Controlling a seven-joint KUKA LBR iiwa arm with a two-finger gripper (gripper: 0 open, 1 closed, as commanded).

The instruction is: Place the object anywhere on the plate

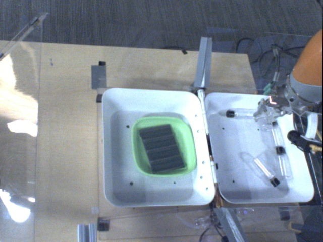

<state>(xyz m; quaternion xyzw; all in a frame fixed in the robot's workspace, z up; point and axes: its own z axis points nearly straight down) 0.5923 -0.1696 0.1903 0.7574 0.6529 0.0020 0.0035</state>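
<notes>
Claw [271, 105] state unclear; one dark object [161, 148] on one green plate [187, 135].

The tabletop [55, 135] was pale wood, with bright glare across its left part. Directly on it two shallow white bins sat side by side, touching along a middle seam: the left bin [113, 150] and the right bin [222, 185]. A grey metal post [203, 64] rose at the far end of that seam. A small dark bracket [99, 76] lay just beyond the left bin's far left corner.
</notes>
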